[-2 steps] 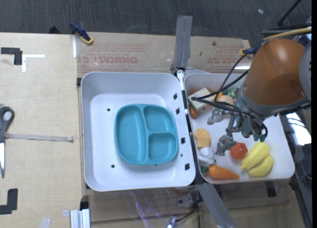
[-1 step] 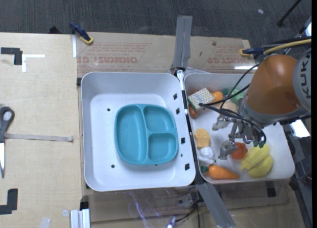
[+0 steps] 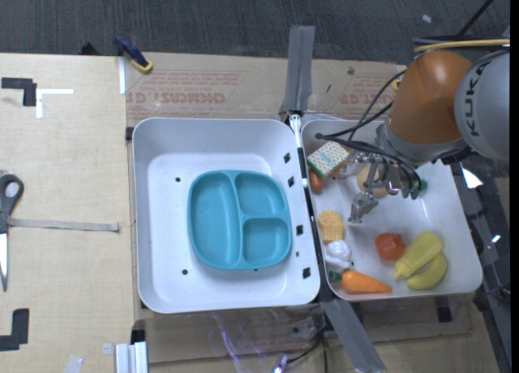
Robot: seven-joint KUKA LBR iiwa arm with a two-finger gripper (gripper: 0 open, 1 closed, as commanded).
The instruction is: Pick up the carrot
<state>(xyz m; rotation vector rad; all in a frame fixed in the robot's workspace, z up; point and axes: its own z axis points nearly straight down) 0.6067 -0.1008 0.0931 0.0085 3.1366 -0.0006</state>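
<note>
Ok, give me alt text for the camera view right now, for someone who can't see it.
The gripper hangs over the right bin, apart from the carrot lying at the bin's near edge beside a tomato and bananas. The left bin holds a teal divided plate.

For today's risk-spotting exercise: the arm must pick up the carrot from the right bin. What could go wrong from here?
1. The carrot lies against the right bin's near wall, touching a white item; fingers may strike either.
2. The gripper hangs well short of it, with a tomato and bananas nearby to grab by mistake.
</note>
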